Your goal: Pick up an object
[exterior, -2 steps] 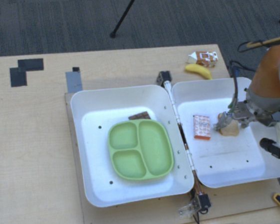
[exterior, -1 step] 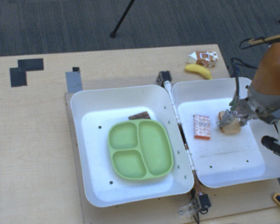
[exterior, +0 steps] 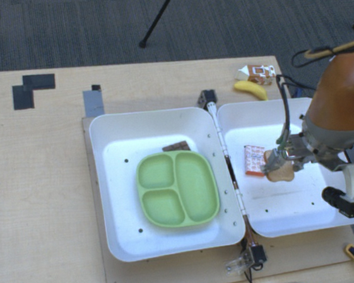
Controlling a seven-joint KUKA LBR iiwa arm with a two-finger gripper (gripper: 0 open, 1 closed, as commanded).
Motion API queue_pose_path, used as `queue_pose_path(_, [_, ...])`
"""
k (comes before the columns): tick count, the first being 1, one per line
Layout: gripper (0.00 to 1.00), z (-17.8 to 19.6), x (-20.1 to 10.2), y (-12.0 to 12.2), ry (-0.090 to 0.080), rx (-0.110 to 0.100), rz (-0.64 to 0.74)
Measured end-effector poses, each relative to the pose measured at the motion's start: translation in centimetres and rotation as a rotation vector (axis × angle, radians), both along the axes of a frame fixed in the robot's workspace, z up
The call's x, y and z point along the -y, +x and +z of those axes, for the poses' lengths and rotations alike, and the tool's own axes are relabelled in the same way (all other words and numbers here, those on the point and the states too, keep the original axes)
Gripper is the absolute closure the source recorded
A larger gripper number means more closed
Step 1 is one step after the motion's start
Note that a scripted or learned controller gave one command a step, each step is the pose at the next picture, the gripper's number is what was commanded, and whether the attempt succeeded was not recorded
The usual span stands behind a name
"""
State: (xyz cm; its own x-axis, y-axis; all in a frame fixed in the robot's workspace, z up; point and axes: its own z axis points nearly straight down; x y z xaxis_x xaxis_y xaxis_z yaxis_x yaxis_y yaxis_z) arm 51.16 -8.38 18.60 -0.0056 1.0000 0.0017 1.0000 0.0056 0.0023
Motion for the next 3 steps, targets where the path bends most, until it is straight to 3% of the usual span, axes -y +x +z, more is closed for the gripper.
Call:
queue_pose_path(1, [1.00, 0.1, -9.5, -2.5, 0.000, -0.003, 0.000])
queue_pose_path(2, [1.00, -0.2, -17.4, -2.5, 0.000, -0.001, 0.000])
queue_pose_path(3, [1.00, -0.2, -10.6, -2.4, -0.001, -0.001, -0.003])
